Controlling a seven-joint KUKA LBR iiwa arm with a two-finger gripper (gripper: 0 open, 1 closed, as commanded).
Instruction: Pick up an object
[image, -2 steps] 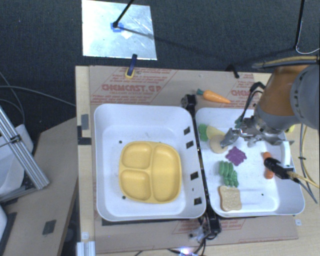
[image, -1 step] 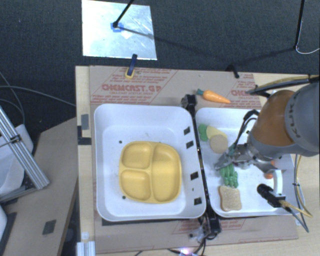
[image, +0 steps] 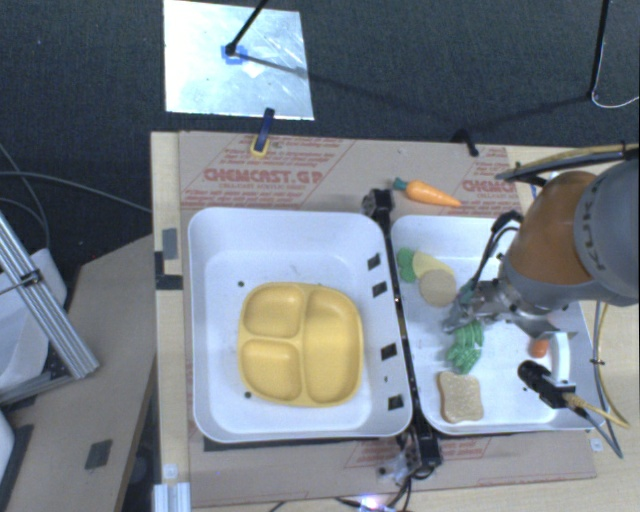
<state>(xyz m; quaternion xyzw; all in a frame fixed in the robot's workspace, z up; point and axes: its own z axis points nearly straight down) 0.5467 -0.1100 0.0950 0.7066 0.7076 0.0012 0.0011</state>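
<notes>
- You are at the reaching step. Your gripper (image: 466, 316) is low in the right bin (image: 500, 232), just above the green leafy toy (image: 464, 346).
- I cannot tell if the jaws are open or closed, because the arm (image: 560, 240) hides much of them. Nothing can be seen held in them.
- The green leafy toy lies near the middle of the right bin. A slice of toast (image: 461, 397) is at 6 o'clock from it. A pale round piece (image: 437, 288) is at 11 o'clock.
- A yellow tray (image: 301, 343) sits in the left bin (image: 215, 300). A carrot (image: 428, 193) lies outside, at 12 o'clock from the right bin.
- Next, I think you should go straight down on the green toy, close on it, then lift slowly.
</notes>
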